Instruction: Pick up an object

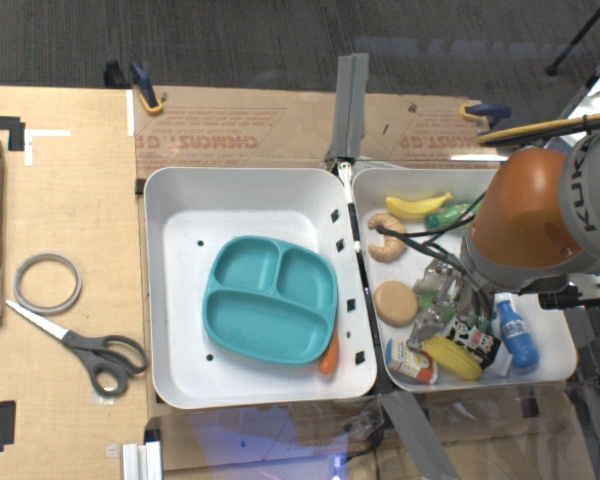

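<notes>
Pincer (pixel 442 313) above a yellow corn cob (pixel 452 356); its grip seemingly unreadable, cannot tell.

A yellow corn cob (pixel 452 356) lies tilted at the near side of the right bin (pixel 555 370), beside a blue bottle (pixel 515 335). A tan round bun (pixel 396 303) sits left of them; a banana (pixel 417 205) and a croissant (pixel 386 239) lie farther back.
</notes>
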`<action>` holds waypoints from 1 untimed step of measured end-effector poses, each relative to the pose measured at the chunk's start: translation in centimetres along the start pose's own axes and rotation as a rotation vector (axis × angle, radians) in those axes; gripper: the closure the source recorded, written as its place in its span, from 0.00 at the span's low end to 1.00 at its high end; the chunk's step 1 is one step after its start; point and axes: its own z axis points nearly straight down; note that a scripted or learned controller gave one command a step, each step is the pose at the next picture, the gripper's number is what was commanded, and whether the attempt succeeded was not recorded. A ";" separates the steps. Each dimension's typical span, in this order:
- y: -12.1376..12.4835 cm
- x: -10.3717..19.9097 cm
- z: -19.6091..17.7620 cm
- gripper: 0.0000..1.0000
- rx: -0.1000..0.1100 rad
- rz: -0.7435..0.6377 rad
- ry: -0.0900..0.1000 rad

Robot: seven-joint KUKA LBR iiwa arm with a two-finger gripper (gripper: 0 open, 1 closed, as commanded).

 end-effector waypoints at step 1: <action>-7.8 -5.6 -6.0 0.00 0.000 -0.008 -0.003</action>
